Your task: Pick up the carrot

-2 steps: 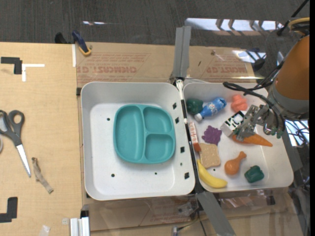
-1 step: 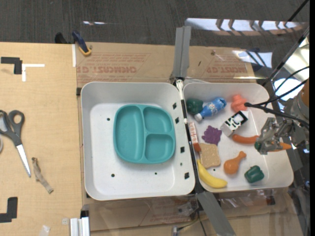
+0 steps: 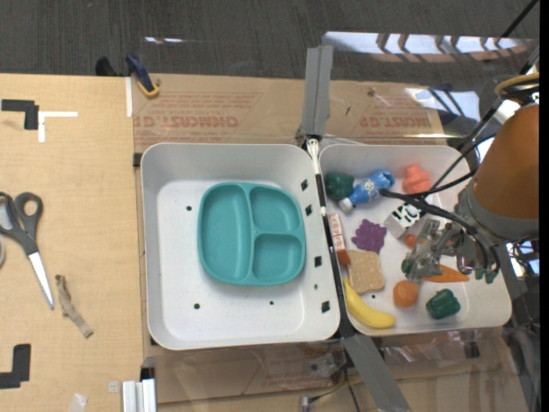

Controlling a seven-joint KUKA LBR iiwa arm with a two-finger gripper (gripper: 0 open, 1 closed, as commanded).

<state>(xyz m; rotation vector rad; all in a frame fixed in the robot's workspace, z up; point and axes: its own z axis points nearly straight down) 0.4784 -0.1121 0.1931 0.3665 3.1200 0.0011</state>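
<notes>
The carrot [image 3: 449, 274] is a small orange stick lying in the right bin [image 3: 489, 320], near its right side. My gripper [image 3: 418, 266] hangs low over that bin, and its tip is right at the carrot's left end. The gripper's metal body hides that end of the carrot. Whether it touches the carrot cannot be told from this view.
Around the gripper lie an orange ball [image 3: 405, 293], a green pepper [image 3: 443, 304], a banana [image 3: 369, 310], a bread slice [image 3: 366, 272], purple grapes [image 3: 370, 235] and a blue bottle [image 3: 369, 187]. The left bin [image 3: 163, 256] holds a teal divided plate [image 3: 251, 233]. Scissors [image 3: 26, 230] lie on the bench.
</notes>
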